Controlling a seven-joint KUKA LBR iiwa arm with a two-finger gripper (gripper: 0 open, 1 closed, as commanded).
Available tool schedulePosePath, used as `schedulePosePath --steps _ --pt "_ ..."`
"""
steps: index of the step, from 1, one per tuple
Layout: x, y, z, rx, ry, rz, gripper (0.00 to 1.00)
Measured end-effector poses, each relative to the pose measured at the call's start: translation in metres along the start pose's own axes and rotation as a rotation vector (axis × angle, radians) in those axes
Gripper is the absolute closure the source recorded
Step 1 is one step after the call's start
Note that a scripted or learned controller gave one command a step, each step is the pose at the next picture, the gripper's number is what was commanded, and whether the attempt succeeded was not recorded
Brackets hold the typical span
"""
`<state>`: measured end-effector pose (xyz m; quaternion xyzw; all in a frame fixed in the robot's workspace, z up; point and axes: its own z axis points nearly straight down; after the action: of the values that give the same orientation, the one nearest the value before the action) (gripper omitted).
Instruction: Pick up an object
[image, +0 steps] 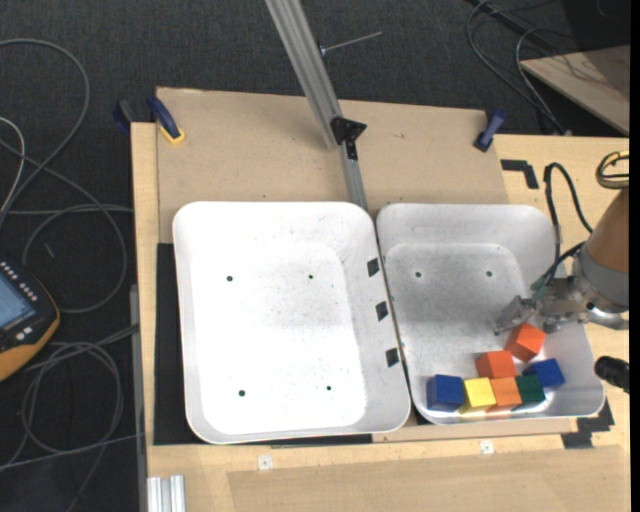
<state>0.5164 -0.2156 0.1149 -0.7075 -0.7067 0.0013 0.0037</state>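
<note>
two-finger gripper | grip state could not be told | small orange cube was seen touching, just below-right of it

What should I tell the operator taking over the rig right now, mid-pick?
Gripper: low inside the right bin, at the block pile, just above an orange block. Whether that block is gripped cannot be told from this view, so do not count it as held.
Blocks: all in the right bin's near corner. Row along the front wall: blue block, yellow block, an orange one and a green block; behind them another orange block and a second blue block.
Left bin: white, speckled.
Done: arm is down at the pile.
Left: confirm a grasp, then lift a block.
</note>
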Motion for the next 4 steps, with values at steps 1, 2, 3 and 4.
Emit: schedulePosePath --steps 1,2,3,4 --pt "0.000 0.003 -0.015 -0.010 -0.003 -0.001 1.00" --pt "0.002 0.009 -0.059 -0.013 -0.006 -0.003 1.00" --pt "0.010 0.016 -0.109 -0.015 -0.006 -0.004 1.00" --pt "0.010 0.017 -0.124 -0.011 -0.005 -0.003 1.00"
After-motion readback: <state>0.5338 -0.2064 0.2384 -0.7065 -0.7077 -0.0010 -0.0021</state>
